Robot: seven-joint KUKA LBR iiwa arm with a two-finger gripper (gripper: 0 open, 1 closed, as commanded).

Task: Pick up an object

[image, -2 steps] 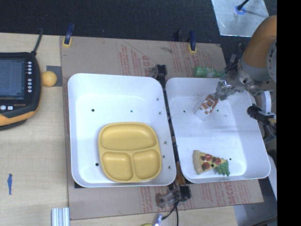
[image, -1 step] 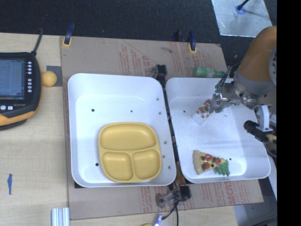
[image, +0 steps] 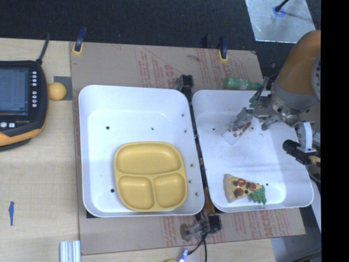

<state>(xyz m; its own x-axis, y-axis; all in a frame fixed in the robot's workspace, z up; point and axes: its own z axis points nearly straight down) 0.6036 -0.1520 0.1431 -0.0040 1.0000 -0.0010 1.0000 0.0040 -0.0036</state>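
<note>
Pizza slice (image: 244, 189) lay at the lower edge of the right bin (image: 283, 171), in the lower right of the frame, well apart from the tool (image: 240, 126). I saw the tool low in the upper part of that bin, with a small white and brown thing (image: 235, 132) at its tip; I could not tell whether it was gripped. The arm (image: 297, 75) came in from the right edge. The left bin (image: 95, 124) held a yellow tray (image: 150, 175) with three compartments. On the worktop (image: 32, 201), at the far left, sat a pendant (image: 19, 102) and, beside it, a yellow ball (image: 56, 90).
</note>
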